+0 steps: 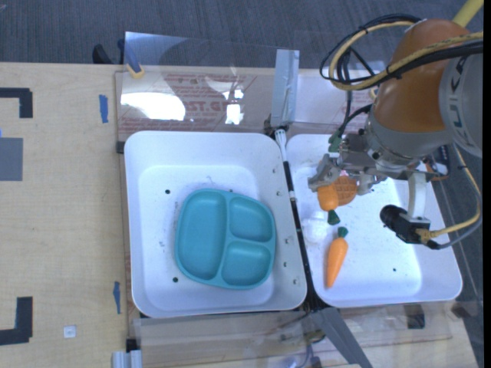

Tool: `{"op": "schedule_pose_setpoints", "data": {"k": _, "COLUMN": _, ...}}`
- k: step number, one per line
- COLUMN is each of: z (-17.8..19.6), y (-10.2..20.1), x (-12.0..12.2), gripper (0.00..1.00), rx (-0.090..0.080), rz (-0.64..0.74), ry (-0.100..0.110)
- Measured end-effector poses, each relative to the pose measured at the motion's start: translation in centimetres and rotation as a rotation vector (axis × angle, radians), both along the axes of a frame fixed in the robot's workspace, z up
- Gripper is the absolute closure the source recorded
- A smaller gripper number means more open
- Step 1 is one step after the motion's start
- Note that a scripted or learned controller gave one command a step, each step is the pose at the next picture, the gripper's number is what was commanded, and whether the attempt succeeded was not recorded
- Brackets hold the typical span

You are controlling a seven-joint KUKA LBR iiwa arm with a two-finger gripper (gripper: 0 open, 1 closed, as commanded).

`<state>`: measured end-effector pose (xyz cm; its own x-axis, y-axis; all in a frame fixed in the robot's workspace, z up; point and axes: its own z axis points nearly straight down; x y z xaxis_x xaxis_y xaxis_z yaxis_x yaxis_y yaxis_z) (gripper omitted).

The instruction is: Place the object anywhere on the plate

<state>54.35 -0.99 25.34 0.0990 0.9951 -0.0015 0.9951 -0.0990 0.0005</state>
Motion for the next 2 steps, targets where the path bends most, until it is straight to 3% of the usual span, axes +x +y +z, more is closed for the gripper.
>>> {"op": "schedule_pose_setpoints", "data": {"k": 1, "z": 0.0, "y": 0.0, "x": 0.0, "gripper": 0.00, "rx": 0.000, "rz": 0.000, "ry": 0.000}}
{"op": "schedule_pose_setpoints", "data": {"k": 2, "z": 1.0, "y": 0.0, "x": 0.1, "gripper": 1.00, "rx": -0.001, "rz": 0.002, "ry": -0.004}}
